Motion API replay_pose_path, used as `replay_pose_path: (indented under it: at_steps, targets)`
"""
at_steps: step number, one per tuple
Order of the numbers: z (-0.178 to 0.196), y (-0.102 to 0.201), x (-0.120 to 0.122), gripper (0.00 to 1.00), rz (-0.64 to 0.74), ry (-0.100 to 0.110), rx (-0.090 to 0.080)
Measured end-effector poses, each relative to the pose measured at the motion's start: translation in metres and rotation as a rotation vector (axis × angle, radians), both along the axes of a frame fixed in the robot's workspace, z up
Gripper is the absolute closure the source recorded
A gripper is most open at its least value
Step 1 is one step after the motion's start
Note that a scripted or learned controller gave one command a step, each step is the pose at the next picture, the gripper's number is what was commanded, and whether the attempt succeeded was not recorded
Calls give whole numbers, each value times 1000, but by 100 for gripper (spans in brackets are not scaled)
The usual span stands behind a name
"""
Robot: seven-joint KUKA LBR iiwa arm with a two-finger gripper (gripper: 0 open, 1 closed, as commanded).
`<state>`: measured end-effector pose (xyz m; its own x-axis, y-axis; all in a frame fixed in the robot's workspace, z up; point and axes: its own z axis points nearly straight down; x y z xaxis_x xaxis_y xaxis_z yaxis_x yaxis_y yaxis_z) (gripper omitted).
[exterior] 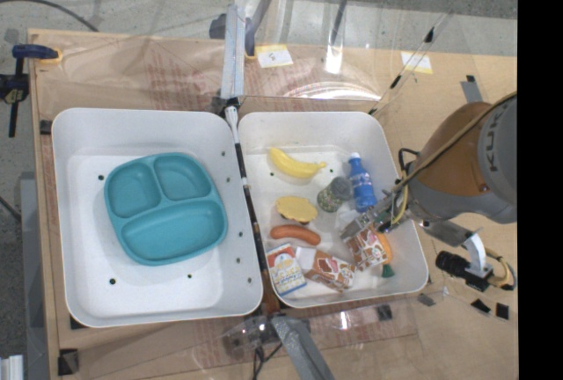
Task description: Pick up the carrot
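While my pincer [368, 222] hovers low in the right bin [387, 141], grip state impossible to tell, I judge the carrot [385, 257] lies just beside it near the bin's right wall, so I'd descend straight and clear the neighbouring packet [368, 248].

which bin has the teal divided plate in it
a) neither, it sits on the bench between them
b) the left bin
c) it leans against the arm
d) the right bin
b: the teal divided plate lies flat in the left bin, while the banana and blue bottle sit with the other items in the right bin.
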<state>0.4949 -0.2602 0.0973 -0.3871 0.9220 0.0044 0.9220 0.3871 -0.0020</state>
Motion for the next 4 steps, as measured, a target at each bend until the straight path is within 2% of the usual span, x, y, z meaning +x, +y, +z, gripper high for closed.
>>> replay_pose_path:
  at_steps: [1,2,3,4]
  targets:
    - [90,78,-22,100,-107,0,-1]
    - [75,24,-36,100,-36,3,0]
    - [143,110,-41,100,-246,-1,-1]
    - [155,195,-21,100,-15,-1,-1]
